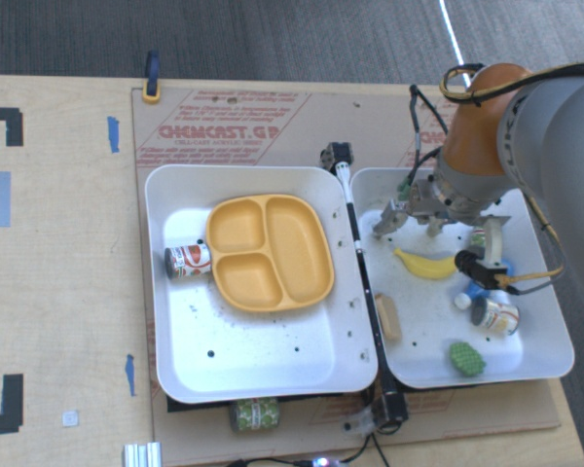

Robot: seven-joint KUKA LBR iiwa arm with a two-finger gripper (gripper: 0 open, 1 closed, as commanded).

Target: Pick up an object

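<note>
Progress: pick not yet done, nothing lifted | claw (409, 220) spread, empty, low in right bin (545, 358) w/ arm above | nearest obj: banana (423, 264) flat on bin floor just below claw, not touching | left: descend, pinch, lift

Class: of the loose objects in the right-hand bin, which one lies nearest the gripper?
The yellow banana, just below the gripper; the green object and wooden block lie farther off.
</note>
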